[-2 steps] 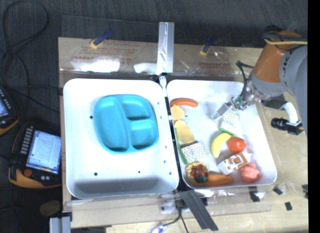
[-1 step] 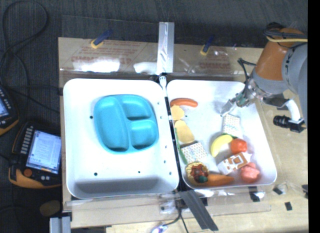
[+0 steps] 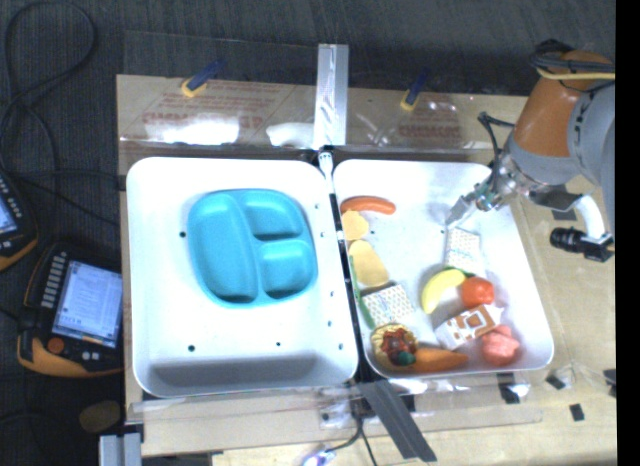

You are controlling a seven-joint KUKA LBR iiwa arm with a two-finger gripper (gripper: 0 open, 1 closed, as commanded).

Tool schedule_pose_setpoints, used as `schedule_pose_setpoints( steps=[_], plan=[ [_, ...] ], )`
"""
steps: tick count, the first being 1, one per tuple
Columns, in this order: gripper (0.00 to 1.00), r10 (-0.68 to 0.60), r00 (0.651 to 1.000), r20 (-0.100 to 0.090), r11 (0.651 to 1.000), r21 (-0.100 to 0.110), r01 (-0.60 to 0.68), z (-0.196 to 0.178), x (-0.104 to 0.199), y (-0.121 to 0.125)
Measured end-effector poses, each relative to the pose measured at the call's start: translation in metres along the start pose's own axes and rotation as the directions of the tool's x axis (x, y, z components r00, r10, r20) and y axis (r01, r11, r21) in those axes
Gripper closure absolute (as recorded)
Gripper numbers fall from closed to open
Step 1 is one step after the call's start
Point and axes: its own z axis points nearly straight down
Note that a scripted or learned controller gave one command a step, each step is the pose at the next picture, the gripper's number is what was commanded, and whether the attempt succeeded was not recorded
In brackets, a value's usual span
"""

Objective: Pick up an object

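Observation:
My gripper (image 3: 462, 210) hangs over the upper right part of the right bin (image 3: 420, 179), reaching in from the grey arm with its orange band (image 3: 545, 119). Just below it lies a small white patterned packet (image 3: 462, 249). Nothing shows in the gripper. Toys fill the lower half of this bin: a yellow-green fruit (image 3: 441, 287), a red tomato (image 3: 479, 291), a white and orange box (image 3: 467, 327), a pink piece (image 3: 501, 345) and a carrot (image 3: 437, 359). Along the bin's left wall lie a sausage (image 3: 367, 205), a yellow wedge (image 3: 368, 265) and a patterned block (image 3: 389, 302).
The left bin (image 3: 160, 344) holds a blue divided tray (image 3: 255, 244). A ridge (image 3: 340, 264) separates the two bins. A round toy dish (image 3: 395, 343) sits at the right bin's lower left. Bare white floor lies in the right bin's upper middle. A handheld device (image 3: 75, 309) rests off the bench at left.

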Motion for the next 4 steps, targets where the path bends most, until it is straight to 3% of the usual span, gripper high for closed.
schedule_pose_setpoints(
  steps=[1, 2, 3, 4],
  plan=[
    [1.0, 0.482, 0.876, -0.007, 0.876, 0.015, -0.482, -0.011, 0.023, 0.009],
    [0.0, 0.482, 0.876, -0.006, 0.876, 0.016, -0.482, -0.011, 0.023, 0.008],
    [0.0, 0.615, 0.788, -0.019, 0.787, -0.028, -0.616, 0.005, 0.028, -0.025],
    [0.0, 0.894, 0.448, -0.001, 0.448, 0.005, -0.894, 0.019, 0.04, -0.002]
  ],
)
